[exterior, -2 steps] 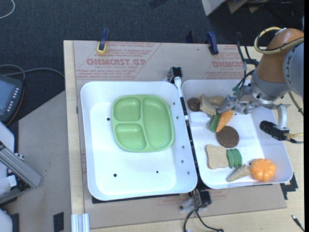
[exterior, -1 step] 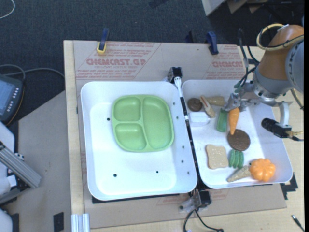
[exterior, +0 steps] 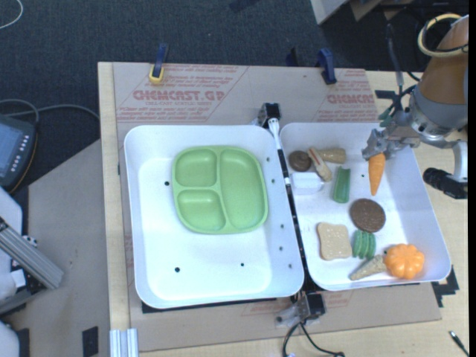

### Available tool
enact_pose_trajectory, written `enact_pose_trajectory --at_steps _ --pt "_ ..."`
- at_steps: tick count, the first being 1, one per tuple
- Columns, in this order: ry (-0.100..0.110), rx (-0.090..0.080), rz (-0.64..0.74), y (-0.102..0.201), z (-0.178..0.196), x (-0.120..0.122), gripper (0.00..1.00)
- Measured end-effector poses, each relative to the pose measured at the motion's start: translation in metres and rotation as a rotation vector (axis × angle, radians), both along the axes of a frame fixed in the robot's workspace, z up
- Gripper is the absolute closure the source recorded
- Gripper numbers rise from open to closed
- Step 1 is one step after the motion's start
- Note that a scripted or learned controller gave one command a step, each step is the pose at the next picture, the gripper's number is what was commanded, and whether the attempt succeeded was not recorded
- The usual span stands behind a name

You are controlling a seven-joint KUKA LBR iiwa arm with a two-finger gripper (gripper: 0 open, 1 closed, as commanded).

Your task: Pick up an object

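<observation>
My gripper (exterior: 381, 147) is over the far right part of the right bin (exterior: 431, 222). An orange carrot (exterior: 376, 173) hangs point down from it, its top end pinched between the shut fingers. Below it in the bin lie a green stick (exterior: 341, 184), a large brown cookie (exterior: 367, 215), a slice of toast (exterior: 333, 241), a small green piece (exterior: 363, 243), an orange pumpkin (exterior: 404, 261) and a pale cone (exterior: 367, 268). A small brown disc (exterior: 300, 161) and two tan pieces (exterior: 325, 159) sit at the bin's far left.
The left bin (exterior: 149, 244) holds a green divided plate (exterior: 220, 189). The arm's grey wrist and orange band (exterior: 445, 80) stand over the right bin's far right corner. Clamps (exterior: 157, 69) sit on the board's far edge.
</observation>
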State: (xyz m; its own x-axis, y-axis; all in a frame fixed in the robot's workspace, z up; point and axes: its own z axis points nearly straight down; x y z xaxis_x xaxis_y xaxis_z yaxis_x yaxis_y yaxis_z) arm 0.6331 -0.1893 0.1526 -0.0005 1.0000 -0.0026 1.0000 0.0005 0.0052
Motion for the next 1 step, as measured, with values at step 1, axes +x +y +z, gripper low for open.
enact_pose_trajectory --at_steps 1 --pt "-0.002 0.0 0.0 0.0025 0.0445 0.0038 1.0"
